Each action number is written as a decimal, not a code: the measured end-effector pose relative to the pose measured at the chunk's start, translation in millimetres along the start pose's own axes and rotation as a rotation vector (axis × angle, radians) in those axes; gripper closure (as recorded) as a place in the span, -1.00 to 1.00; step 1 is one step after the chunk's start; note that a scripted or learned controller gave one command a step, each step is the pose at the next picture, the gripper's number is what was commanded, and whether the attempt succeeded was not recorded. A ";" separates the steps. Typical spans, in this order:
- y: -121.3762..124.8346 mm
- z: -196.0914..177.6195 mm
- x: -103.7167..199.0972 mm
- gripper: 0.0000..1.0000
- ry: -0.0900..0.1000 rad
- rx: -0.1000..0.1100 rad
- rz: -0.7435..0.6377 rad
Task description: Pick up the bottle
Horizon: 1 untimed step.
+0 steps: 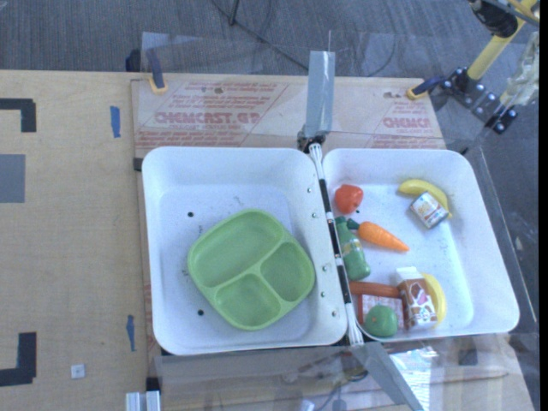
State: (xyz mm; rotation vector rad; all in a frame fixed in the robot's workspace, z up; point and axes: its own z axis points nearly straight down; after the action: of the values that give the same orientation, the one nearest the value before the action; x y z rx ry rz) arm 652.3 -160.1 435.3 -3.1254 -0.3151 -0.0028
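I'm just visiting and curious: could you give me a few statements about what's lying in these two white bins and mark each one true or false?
1. The green plate lies in the left bin. True.
2. The green bottle stands in the middle of the left bin. False: it lies in the right bin, close to the wall between the bins.
3. The carrot lies just right of the bottle. True.
4. The plate has food on it. False: its three compartments are bare.
5. Two bananas are in the right bin. True: one near the far side, one near the front.
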 end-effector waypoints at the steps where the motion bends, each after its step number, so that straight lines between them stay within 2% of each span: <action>1: 44.5 0.1 -3.6 1.00 -0.002 0.000 -0.022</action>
State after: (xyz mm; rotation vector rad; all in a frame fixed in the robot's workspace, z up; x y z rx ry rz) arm 657.6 -204.4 435.1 -3.1225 -0.3493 0.0008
